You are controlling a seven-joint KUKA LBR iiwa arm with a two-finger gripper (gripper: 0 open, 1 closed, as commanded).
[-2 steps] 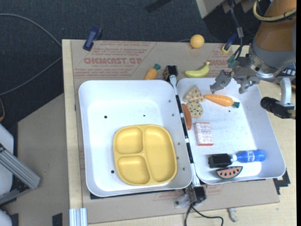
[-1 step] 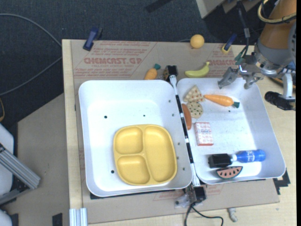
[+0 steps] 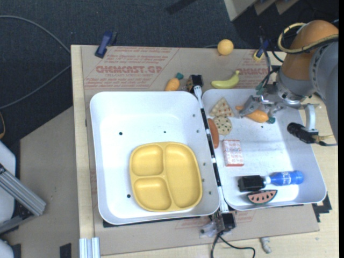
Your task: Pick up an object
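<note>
Gripper [image 3: 260, 109] low at right bin [image 3: 301, 168] far edge, metal fingers straddling small orange object [image 3: 259, 116]; grip looks partial, firm hold not confirmed.

Risks, judged:
- Orange piece small, rounded; may squirt out on lift if pinched off-centre.
- Crackers [image 3: 221, 109] just beside it toward left edge; finger could nudge them.
- Bin's far wall near; wrist may clip it.
</note>
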